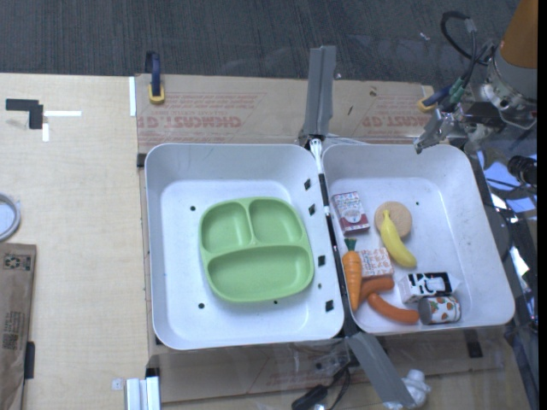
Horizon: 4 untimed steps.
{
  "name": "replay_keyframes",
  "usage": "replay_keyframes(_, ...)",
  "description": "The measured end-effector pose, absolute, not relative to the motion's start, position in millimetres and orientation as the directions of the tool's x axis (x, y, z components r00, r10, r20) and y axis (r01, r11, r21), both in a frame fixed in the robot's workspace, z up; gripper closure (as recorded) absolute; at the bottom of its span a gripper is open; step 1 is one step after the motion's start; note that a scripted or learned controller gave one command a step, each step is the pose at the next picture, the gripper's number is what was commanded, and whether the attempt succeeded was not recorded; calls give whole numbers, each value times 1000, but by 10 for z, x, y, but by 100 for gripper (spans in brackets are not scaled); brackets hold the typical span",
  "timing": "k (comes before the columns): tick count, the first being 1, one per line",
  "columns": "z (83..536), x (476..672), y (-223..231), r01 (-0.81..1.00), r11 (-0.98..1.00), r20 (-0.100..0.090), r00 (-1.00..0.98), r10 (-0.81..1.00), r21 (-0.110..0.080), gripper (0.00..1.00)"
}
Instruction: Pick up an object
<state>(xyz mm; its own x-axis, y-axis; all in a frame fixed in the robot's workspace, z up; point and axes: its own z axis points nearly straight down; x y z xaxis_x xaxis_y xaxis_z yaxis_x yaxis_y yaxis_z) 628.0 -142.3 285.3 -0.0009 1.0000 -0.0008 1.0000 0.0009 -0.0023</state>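
Note:
The right bin holds several small items: a red and white carton, a yellow banana lying partly over a round tan biscuit, a carrot, a small pale box, an orange sausage-like piece, a black and white carton and a small can. My gripper hangs over the bin's far right corner, well above and behind the items, with nothing seen in it.
The left bin bears a green divided plate. A grey post stands behind the seam between the bins. Cables trail from the arm at top right. A yellow clamp sits at the cardboard's far left.

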Motion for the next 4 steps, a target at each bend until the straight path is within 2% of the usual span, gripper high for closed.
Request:
replay_keyframes(1,1848,5843,-986,1000,5,0,-5,1000,-4,0)
replay_keyframes(2,910,5566,-1219,1000,-30,0,30,1000,-2,0)
replay_keyframes(3,999,5565,-1228,999,-33,0,33,999,-3,100)
replay_keyframes(4,1909,5881,-721,961,-278,-2,278,961,-2,100)
